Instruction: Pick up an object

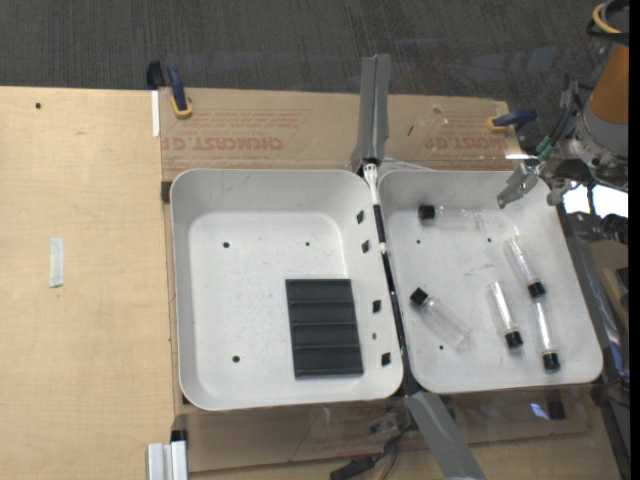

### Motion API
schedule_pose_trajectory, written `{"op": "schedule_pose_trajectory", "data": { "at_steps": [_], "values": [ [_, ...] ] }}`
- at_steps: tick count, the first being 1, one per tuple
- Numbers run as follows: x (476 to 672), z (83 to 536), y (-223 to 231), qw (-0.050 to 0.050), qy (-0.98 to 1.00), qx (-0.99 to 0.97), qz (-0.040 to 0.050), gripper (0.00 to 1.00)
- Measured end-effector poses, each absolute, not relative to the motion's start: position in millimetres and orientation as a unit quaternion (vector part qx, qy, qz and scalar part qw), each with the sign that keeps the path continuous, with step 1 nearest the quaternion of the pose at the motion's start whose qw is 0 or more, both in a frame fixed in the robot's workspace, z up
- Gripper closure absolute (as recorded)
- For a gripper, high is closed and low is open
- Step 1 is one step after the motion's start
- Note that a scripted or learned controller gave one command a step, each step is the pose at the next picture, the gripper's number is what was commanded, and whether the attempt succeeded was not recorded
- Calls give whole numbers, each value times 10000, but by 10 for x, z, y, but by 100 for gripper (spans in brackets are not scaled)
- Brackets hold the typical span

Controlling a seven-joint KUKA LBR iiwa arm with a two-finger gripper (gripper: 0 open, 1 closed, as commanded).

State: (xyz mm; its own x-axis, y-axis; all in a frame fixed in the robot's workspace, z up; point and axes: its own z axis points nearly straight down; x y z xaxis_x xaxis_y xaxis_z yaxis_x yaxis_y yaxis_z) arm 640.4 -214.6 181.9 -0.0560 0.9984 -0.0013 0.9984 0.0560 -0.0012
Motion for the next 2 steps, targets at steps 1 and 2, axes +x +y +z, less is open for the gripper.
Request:
{"op": "schedule_pose_trajectory", "data": {
  "at_steps": [1, 2],
  "values": [
    [6361, 1074, -2185, -13, 7463, 6656, 9, 0],
    [6225, 927, -2113, 5, 7611, 6486, -1, 0]
  ]
}}
